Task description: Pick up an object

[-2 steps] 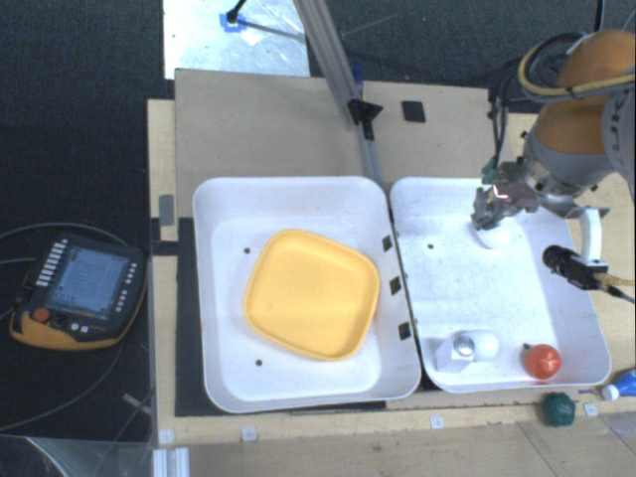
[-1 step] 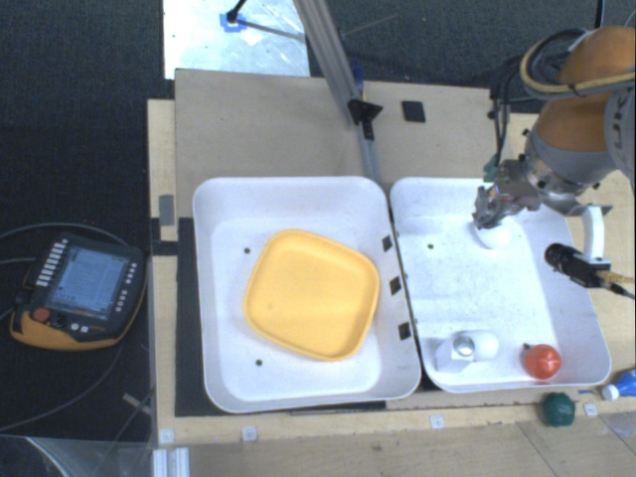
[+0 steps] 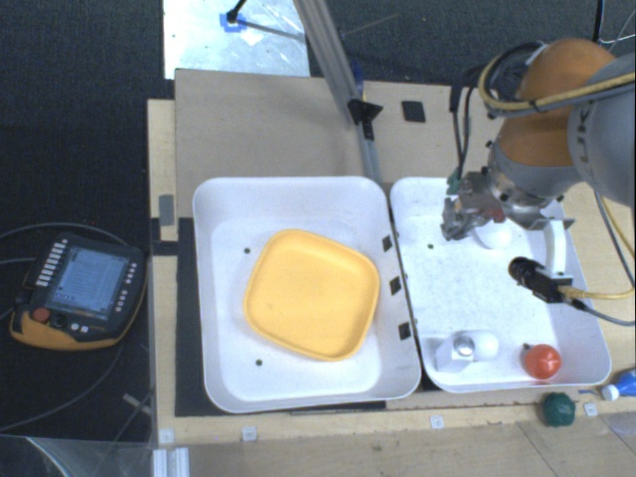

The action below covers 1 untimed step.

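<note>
In the left bin a yellow square plate lies flat. The right bin holds a red ball near its front right corner and a small white and silver object near its front edge. My gripper hangs low over the back of the right bin, reaching in from the right. A white rounded object lies just to the right of the gripper, partly hidden by the wrist. Whether anything sits between the fingers is hidden.
A green ball and a blue item lie on the bench outside the right bin's front right corner. A teach pendant rests on the floor at left. A grey pole slants down to the bins' back edge.
</note>
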### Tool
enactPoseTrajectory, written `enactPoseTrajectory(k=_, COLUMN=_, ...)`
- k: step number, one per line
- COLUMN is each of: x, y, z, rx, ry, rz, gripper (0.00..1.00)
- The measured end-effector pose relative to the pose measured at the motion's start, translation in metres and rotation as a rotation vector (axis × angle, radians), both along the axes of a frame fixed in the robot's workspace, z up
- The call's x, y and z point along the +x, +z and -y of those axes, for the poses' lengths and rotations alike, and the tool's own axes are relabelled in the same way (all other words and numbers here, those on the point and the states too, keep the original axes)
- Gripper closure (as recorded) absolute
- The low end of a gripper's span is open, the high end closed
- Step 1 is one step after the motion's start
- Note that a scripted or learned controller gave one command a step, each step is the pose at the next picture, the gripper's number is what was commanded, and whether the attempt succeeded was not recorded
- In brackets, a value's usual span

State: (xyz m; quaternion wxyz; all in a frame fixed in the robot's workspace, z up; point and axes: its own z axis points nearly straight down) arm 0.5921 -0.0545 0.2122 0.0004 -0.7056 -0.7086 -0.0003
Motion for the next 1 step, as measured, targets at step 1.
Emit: enactPoseTrajectory(k=1, x=-0.0083, y=0.0115, z=-0.0456, rx=0.000, ry=0.000, rz=0.001, gripper=1.00)
